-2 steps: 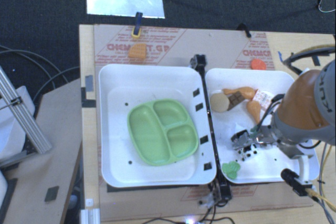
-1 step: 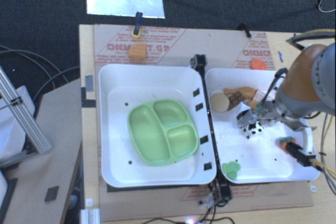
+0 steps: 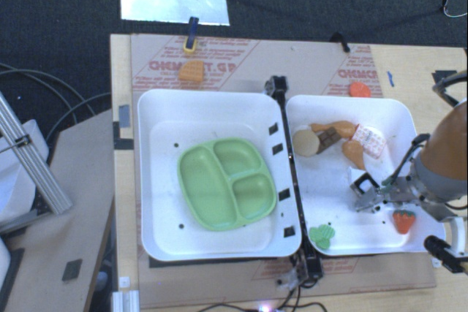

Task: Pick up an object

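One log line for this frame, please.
hand low in right bin | holding nothing seen | strawberry beside it | green tray in left bin

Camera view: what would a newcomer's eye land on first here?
Probably the green divided plate, lying alone in the left bin. Next, the right bin: a cluster of toy food items sits near its far left corner, a small green piece lies at its near left corner, and the gripper reaches in from the right, close beside a red strawberry-like piece.
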`<state>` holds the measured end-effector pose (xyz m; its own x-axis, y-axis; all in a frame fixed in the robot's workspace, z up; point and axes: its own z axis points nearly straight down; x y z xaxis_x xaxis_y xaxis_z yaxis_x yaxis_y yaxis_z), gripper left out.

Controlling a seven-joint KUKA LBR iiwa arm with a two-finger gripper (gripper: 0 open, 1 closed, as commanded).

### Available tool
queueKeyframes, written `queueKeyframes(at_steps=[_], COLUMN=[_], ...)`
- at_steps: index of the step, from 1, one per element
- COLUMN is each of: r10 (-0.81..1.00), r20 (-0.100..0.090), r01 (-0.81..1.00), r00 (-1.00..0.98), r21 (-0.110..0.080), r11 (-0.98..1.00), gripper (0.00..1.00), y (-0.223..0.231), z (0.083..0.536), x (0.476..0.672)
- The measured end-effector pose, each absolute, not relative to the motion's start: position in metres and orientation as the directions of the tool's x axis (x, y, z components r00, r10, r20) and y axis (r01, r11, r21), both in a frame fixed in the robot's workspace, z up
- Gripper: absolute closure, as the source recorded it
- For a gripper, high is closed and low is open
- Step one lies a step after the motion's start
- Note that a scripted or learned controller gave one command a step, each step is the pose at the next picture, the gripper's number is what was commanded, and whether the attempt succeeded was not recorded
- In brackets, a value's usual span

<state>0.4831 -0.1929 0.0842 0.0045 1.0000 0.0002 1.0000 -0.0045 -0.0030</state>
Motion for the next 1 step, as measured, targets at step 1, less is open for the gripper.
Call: queueKeyframes(at_steps=[1], r10=[1.000], r20=[-0.003], r01=[1.000], r00=[-0.006], r21=[0.007], r11=[0.006], gripper=[0.00], y=[-0.2069], z=[0.0855], x=[0.5464])
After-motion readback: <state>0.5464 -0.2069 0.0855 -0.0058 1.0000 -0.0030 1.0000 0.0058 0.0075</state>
